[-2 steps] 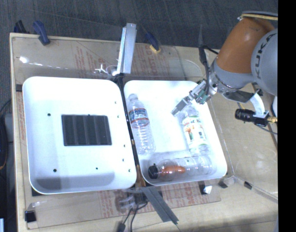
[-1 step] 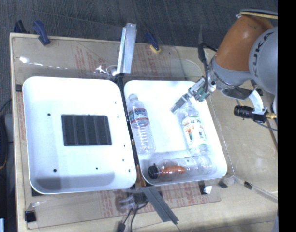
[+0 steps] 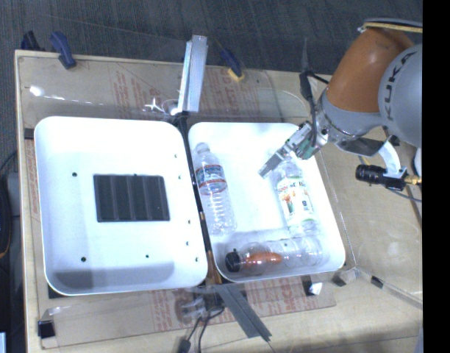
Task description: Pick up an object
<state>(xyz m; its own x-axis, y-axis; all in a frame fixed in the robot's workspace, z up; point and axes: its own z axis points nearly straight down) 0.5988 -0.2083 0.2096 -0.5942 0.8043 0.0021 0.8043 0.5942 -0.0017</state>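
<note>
The two-finger gripper [image 3: 273, 165] hangs above the right white bin [image 3: 247, 137], nothing lifted yet (its grip I cannot tell), the clear orange-labelled plastic bottle [image 3: 295, 197] just beneath it.

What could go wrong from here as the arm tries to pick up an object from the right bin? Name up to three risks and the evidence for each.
1. The hand sits by the cap end of a clear bottle; a smooth round bottle may roll or slip aside.
2. That bottle lies close to the bin's right wall, leaving little room on that side.
3. Its lower end is near the bottle with a black cap, so a nudge could shift both.
</note>
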